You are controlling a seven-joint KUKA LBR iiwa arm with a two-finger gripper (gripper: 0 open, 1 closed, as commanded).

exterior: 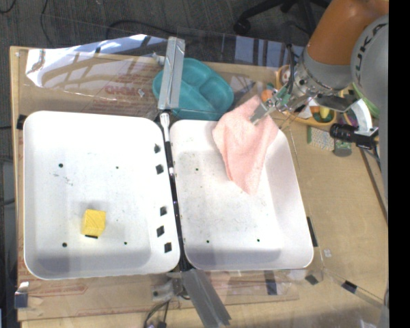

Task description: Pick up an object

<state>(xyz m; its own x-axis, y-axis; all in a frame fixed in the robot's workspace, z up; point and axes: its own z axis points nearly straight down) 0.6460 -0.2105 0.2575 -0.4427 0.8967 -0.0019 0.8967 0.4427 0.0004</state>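
Note:
A pink cloth [246, 145] hangs over the far right part of the right bin [287, 248], its top corner lifted up. My gripper [265, 111] is shut on that top corner, and the cloth drapes down from the fingers toward the bin floor. A small yellow block [93, 223] lies in the near left area of the left bin [48, 125], far from the gripper.
A teal plastic container [198, 91] sits behind the bins on the bench. A metal divider bar [169, 74] stands between the bins at the back. Small coloured items [328, 118] clutter the bench at the right, under the arm.

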